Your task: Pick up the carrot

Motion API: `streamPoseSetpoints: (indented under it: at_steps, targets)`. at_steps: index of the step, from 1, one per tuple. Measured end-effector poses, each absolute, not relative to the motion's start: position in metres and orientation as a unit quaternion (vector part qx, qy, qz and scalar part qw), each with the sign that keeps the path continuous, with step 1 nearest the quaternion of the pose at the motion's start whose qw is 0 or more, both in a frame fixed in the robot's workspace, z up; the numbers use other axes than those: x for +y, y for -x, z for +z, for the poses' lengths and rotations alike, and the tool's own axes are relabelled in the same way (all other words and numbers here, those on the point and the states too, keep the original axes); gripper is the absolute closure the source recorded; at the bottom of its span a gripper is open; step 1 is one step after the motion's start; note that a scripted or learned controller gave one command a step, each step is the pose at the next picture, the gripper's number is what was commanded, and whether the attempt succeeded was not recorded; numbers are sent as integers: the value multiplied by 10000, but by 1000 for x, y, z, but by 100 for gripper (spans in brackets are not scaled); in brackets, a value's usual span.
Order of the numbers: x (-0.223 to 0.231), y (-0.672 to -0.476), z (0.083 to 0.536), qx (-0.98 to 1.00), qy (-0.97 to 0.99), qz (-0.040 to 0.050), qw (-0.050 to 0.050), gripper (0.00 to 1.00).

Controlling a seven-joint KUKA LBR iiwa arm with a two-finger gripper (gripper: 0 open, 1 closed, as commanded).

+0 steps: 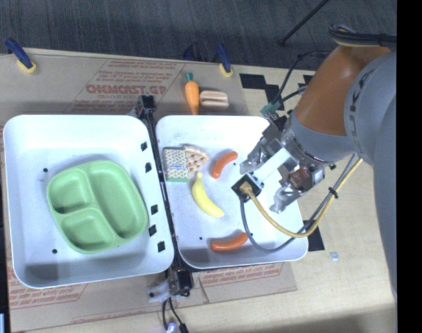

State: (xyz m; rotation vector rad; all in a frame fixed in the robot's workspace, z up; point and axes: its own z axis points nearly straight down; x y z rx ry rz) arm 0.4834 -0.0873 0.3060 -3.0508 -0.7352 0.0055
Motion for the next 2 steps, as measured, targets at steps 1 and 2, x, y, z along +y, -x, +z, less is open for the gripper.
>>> streamPoseSetpoints:
  at_steps: [1,2]
  targets:
    - [-9,-490,190,-3109,9504,37,23,0]
    - [160,-475,142,-2785,9604,33,17,0]
